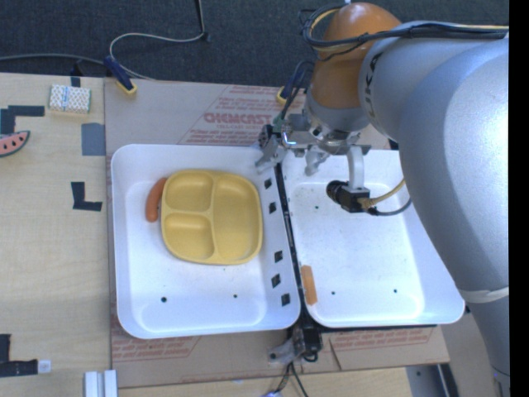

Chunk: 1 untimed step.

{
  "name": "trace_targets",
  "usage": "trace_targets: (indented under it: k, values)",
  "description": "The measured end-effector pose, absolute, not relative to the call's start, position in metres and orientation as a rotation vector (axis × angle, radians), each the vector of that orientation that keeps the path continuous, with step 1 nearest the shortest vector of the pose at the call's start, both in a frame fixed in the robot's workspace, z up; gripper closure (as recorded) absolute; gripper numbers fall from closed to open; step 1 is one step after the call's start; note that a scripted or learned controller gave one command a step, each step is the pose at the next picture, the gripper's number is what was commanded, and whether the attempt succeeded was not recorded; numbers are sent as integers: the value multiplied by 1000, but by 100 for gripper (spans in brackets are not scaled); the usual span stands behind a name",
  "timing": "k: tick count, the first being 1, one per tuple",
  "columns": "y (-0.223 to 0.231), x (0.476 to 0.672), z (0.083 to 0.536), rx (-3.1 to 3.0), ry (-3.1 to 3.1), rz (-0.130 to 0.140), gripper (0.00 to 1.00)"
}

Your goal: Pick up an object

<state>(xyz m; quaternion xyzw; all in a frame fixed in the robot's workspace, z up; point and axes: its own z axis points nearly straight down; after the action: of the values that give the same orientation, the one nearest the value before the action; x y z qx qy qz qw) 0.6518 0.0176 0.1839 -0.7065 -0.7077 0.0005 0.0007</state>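
A yellow divided plate [211,217] lies in the left bin [198,313]. An orange sausage-shaped piece [153,200] rests against the plate's left edge. A small orange piece [308,284] sits in the right bin [372,304], close to the wall between the bins. My gripper [288,160] hangs over the far end of that dividing wall, well above and behind both orange pieces. It is open, its fingers apart with nothing between them.
The two bins meet at a wall marked with black squares [278,246]. A brown cardboard sheet [223,118] lies under the bins. On the bench to the left are a small checkered block [69,98] and black tape marks [81,196].
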Motion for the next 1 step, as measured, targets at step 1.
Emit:
trace_targets:
  k: [1]
  values:
    - [-35,668,184,-2221,-2222,3,0]
